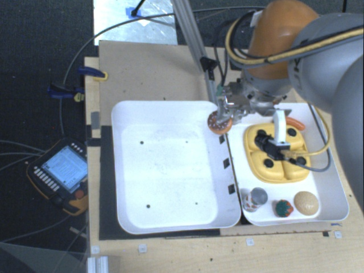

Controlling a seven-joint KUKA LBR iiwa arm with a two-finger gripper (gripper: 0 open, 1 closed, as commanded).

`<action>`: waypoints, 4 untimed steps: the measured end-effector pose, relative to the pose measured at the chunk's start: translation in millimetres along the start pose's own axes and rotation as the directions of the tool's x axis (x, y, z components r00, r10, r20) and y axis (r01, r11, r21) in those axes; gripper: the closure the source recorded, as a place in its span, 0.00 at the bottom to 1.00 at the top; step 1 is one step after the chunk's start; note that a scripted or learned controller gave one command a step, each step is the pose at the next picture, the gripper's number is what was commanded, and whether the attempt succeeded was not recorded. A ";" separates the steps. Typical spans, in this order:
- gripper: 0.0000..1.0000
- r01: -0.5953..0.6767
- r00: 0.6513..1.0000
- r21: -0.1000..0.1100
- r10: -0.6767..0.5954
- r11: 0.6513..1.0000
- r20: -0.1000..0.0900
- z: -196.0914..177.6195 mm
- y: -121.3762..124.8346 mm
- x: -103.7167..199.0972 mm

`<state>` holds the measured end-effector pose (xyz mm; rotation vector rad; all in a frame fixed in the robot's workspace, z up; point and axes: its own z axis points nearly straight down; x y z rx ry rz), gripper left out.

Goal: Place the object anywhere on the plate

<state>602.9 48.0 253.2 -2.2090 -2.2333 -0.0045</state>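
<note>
Object [219, 123], small brown round piece, sits at gripper [223, 114] tips over rim between bins. I can't tell finger state. Yellow plate [255, 165] in right bin [335, 206], near object, not touching.

Both bins are white: the left bin [170, 169] carries a few small dark dots, and the right bin [335, 201] holds a yellow plate [278, 166] with black spots. Near the plate lie a tan ball [306, 202], a green-and-red piece [284, 208] and a grey-topped item [259, 197]. The arm [318, 50] is grey with an orange band [281, 21].
</note>
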 end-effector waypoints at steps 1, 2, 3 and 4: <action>1.00 0.000 1.000 -0.001 0.000 1.000 -0.001 -1.3 5.6 52.8; 1.00 -0.001 1.000 -0.001 0.001 1.000 0.000 2.1 7.1 109.3; 1.00 -0.002 1.000 0.000 0.002 1.000 0.000 15.3 9.2 155.7; 0.00 -0.005 1.000 0.000 0.005 1.000 0.002 14.5 9.6 152.8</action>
